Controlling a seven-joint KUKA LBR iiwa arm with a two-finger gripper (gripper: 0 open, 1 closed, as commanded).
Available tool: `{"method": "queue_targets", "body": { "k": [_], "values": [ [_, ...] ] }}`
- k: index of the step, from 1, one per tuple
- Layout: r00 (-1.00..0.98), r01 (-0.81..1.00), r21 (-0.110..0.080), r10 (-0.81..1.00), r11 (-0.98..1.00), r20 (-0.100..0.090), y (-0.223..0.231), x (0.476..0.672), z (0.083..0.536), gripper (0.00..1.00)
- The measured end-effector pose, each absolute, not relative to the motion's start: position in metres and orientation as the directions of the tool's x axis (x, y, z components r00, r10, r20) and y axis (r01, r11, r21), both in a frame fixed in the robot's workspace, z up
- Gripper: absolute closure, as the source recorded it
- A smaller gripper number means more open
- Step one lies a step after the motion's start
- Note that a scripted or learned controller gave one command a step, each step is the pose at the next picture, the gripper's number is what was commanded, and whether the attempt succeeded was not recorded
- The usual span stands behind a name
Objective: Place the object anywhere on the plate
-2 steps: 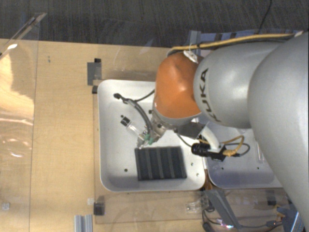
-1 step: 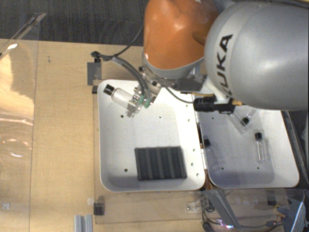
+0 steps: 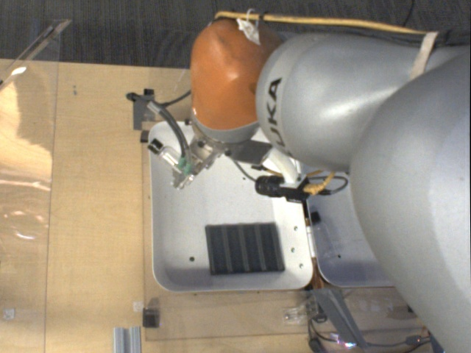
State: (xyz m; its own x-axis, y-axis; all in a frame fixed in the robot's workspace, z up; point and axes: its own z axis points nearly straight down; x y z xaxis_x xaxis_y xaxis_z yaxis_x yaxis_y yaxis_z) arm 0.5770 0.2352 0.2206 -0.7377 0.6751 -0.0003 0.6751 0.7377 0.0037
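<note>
A dark, ridged rectangular slab [image 3: 244, 248] lies flat on the floor of the left white bin [image 3: 163, 219], near its front edge. The arm's orange band and grey wrist hang over the back of that bin. Below the wrist, my gripper [image 3: 181, 170] points down and to the left over the bin's back left part, well apart from the slab. The gripper's tip looks pale with a green spot, and it is too small to tell whether anything is in it. The arm hides the back right part of the bin.
The right bin [image 3: 344, 267] is mostly covered by the arm's large grey body. A black cable with a yellow connector [image 3: 298, 188] hangs off the wrist over the divide between the bins. A wooden bench surface [image 3: 73, 197] stretches to the left. A black bracket [image 3: 141, 109] sits at the left bin's back corner.
</note>
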Motion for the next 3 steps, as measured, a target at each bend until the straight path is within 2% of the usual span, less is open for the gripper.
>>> {"method": "queue_targets", "body": {
  "k": [1, 2, 3],
  "values": [
    [-0.496, 0.868, 0.005, 0.868, 0.496, 0.001, 0.218, 0.506, 0.096, 1.0],
    [-0.805, 0.592, 0.016, 0.592, 0.806, -0.018, 0.206, 0.5, 0.092, 1.0],
    [-0.956, 0.293, 0.007, 0.293, 0.956, -0.008, 0.213, 0.56, 0.263, 1.0]
  ]
}}
